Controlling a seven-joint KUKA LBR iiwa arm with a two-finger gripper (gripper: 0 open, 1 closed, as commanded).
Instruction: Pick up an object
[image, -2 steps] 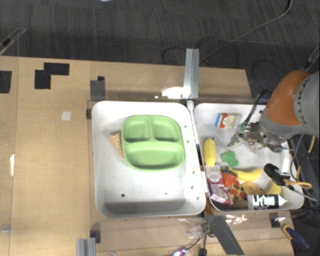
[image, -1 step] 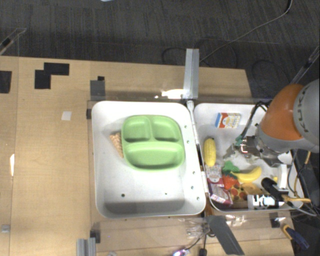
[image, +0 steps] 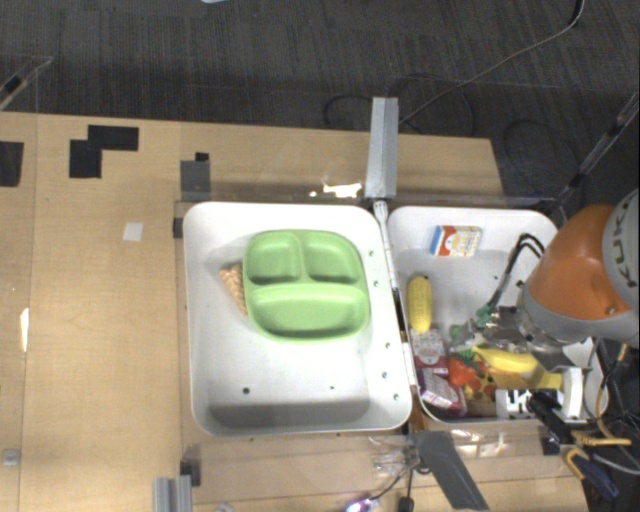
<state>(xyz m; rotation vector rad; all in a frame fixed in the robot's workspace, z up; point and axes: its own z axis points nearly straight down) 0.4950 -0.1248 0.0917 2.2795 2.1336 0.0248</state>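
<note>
Tan wood counter (image: 90, 330) all across, with two flat white bins on top, side by side. Right bin (image: 530, 222) full of small things at its near end. Nearest of all, a dark red packet (image: 441, 388) by the near left corner of that bin. Just past it, a small red thing (image: 458, 374), touching the heap. Next to that, a yellow banana (image: 508, 362), lying flat on its side. Tool (image: 488, 334) right above the heap, just beside the banana, at the end of the grey arm (image: 560, 330) coming in from the right. Cannot tell if apart or together, and cannot tell if clamped on anything. Big orange band (image: 580, 270) on the arm, higher up, over the right edge of the bin.

A bit farther back, a yellow corn cob (image: 420, 303), standing lengthwise along the left wall of the right bin, apart from the tool. At the far end of that bin, a little card (image: 456, 240) with red and blue on it, all alone.

Left bin (image: 215, 390) holding a green tray (image: 303, 283) with three hollows, set toward the far side. Tan bumpy thing (image: 233, 287) peeking out from under the tray's left edge.

Beyond the bins, a grey metal post (image: 382, 148) between them. Farthest off, dark floor (image: 250, 50) with thin cables.
</note>
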